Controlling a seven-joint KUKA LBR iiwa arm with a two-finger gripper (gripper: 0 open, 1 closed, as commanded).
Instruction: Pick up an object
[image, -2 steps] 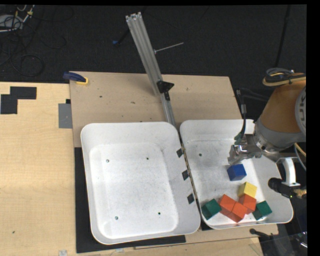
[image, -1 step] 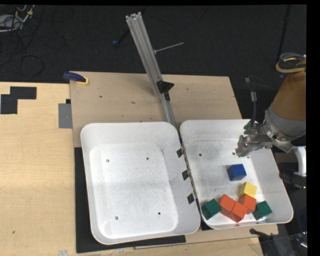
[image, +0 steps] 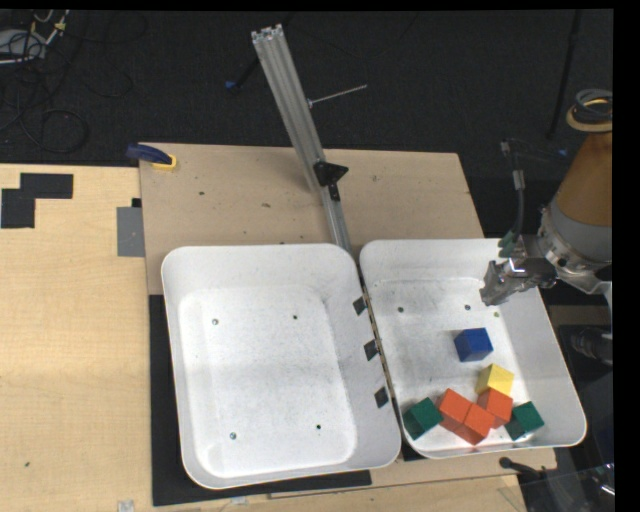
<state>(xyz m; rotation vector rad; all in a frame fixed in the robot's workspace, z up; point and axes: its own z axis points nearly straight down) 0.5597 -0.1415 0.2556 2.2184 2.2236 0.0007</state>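
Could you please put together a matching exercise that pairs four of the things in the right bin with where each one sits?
Things:
1. blue cube
2. yellow cube
3. gripper
4. orange blocks

Places:
A. between two green blocks at the near rim of the right bin
B. over the bin's far right part, above the blue cube in the picture
C. alone on the bin floor, apart from the cluster
D. at the top of the cluster, just below the blue cube

Pairs: 1-C, 2-D, 3-B, 4-A
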